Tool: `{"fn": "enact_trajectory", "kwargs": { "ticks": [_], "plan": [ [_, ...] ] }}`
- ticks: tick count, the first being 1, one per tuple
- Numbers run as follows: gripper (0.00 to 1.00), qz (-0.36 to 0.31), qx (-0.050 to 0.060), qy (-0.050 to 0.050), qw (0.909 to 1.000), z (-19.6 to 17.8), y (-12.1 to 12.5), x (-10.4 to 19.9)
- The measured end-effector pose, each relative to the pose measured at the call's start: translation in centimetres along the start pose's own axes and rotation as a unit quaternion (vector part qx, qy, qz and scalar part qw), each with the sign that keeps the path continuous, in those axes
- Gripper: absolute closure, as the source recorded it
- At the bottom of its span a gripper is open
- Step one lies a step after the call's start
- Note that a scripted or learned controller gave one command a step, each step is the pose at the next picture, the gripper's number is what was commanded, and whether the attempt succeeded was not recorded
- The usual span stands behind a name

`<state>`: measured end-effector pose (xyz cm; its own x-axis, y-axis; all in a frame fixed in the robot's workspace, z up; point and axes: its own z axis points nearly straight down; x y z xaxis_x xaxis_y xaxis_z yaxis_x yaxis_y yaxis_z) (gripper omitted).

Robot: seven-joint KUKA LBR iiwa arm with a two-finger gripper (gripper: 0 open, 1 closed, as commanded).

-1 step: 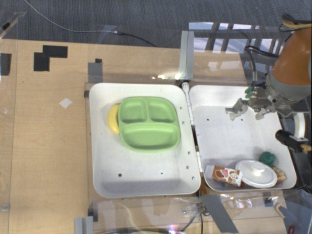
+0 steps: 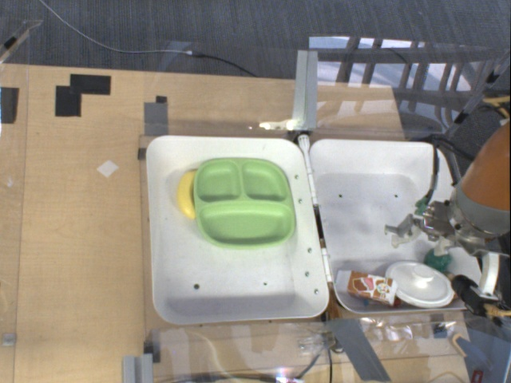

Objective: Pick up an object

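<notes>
In the right bin [image 2: 359, 174], a white round bowl [image 2: 421, 285] lies at the front edge. A red and brown snack packet [image 2: 369, 287] lies just left of the bowl. A small teal object [image 2: 437, 257] shows just above the bowl, under the gripper. My gripper [image 2: 444, 238] hangs low over the right side of this bin, right above the teal object and the bowl. The arm's orange band [image 2: 489, 174] is above it. In the left bin [image 2: 231, 282] sits a green divided plate [image 2: 242, 201], with a yellow banana [image 2: 185, 195] tucked under its left edge.
A raised divider [image 2: 314, 214] runs between the two bins. The wooden bench [image 2: 72, 238] stretches to the left. Metal frame parts [image 2: 306, 86] stand behind the bins, and cables [image 2: 435, 174] hang by the arm.
</notes>
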<state>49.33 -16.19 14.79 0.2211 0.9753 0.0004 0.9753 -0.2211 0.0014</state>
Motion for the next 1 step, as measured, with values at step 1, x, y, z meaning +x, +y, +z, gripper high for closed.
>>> {"fn": "enact_trajectory", "kwargs": {
  "ticks": [1],
  "plan": [
    [0.0, 0.065, -0.001, 0.0, 0.9979, -1.08, 0.0, -2.55]
  ]
}}
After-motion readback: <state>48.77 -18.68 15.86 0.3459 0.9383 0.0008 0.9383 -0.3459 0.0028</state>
